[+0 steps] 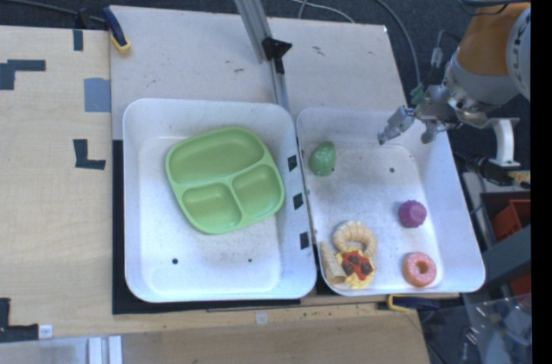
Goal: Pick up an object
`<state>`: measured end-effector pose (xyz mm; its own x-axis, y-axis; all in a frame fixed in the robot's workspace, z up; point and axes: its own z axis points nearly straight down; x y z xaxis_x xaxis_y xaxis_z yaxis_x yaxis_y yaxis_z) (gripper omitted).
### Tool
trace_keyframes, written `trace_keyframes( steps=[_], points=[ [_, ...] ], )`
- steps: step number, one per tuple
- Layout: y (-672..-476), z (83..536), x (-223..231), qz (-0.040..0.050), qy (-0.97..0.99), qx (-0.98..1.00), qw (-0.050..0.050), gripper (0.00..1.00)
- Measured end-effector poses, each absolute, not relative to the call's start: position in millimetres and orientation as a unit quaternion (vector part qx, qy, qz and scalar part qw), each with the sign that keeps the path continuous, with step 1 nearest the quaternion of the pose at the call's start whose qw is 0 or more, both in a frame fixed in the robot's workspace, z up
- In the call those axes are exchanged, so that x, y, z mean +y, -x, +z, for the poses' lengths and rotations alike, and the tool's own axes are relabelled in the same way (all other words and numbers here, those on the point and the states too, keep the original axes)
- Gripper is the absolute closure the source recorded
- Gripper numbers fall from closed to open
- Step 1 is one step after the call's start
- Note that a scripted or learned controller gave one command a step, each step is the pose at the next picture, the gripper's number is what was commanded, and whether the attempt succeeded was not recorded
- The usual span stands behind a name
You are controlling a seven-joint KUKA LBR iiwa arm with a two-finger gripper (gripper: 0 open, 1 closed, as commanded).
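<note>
Two white bins are sitting side by side on the bench. The left bin (142,207) is carrying one green divided plate (224,178) near its middle. The right bin (448,190) is carrying four things: one green lump (323,158) by its left wall, one purple ball (412,213) toward its right wall, one pink doughnut (420,269) at its near right corner, and one pale ring with a red-and-yellow piece, hard to identify (352,252), at its near left corner. The gripper (405,127) is hovering with fingers spread and nothing between them over the bin's far right corner.

Light green divided plate (226,178) in a white bin (138,207); green ball (323,159), purple ball (412,214), pink doughnut (420,269), grey-and-orange arm (492,52).
</note>
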<state>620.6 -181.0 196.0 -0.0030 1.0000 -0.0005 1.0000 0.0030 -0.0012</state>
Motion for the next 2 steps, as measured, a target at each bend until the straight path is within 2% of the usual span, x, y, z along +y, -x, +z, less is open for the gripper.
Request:
trace_keyframes(
  steps=[1,2],
  points=[
    [-620.5,196.0,-181.1,0.0008,0.706,-0.708,0.0,0.0],
    [-627.8,136.4,-177.0,0.0023,0.706,-0.708,0.002,0.0]
  ],
)
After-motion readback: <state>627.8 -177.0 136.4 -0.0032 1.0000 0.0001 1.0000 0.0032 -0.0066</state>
